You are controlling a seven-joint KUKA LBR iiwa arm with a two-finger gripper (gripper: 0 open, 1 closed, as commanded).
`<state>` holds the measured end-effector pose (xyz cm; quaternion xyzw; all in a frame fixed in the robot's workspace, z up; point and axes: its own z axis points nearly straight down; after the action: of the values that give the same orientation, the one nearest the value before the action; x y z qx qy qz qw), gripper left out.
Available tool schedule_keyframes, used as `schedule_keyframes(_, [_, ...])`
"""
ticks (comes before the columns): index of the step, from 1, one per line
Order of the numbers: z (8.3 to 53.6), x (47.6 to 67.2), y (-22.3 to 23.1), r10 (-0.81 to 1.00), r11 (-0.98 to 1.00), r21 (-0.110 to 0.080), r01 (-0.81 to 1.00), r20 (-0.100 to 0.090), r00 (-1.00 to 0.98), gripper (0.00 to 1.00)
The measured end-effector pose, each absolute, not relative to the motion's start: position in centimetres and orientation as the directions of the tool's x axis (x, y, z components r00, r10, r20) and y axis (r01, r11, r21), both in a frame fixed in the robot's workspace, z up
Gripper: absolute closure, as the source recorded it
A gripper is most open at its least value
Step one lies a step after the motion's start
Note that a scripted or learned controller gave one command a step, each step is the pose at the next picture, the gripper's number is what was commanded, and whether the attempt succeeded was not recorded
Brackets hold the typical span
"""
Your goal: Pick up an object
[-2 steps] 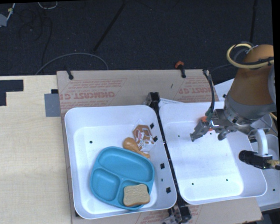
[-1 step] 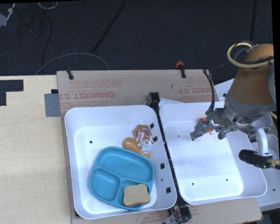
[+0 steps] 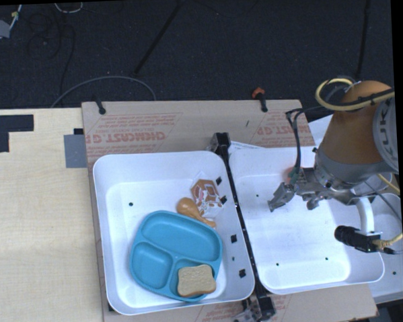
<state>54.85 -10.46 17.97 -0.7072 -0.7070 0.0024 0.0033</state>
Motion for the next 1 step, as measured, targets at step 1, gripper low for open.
schedule_keyframes(1, [12.02, 55.36, -10.98, 1.000, 0.000, -0.008, 1.000, 0.002, 0.000, 0.00])
